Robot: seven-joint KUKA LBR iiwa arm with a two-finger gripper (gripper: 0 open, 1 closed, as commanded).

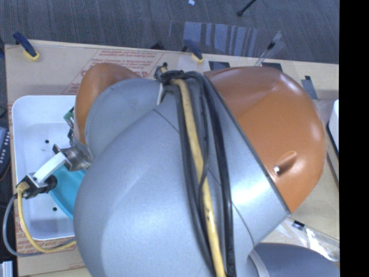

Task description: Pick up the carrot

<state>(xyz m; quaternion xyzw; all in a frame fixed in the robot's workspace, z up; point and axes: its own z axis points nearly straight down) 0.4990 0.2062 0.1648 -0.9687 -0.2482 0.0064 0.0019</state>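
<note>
Your grey arm (173, 178) looms over the left white bin (26, 120), blocking most of it. At nine o'clock a teal object (68, 190) peeks out; you cannot tell the gripper's state or locate the carrot.

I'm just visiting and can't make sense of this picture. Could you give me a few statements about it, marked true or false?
1. The big grey arm with orange bands covers most of the picture. True.
2. A shallow white bin lies at the left. True.
3. A flat turquoise thing lies in that bin. True.
4. The cables running along the arm are red and green. False: they are black and yellow.
5. The bench around the bin is bright blue. False: it is tan.
</note>
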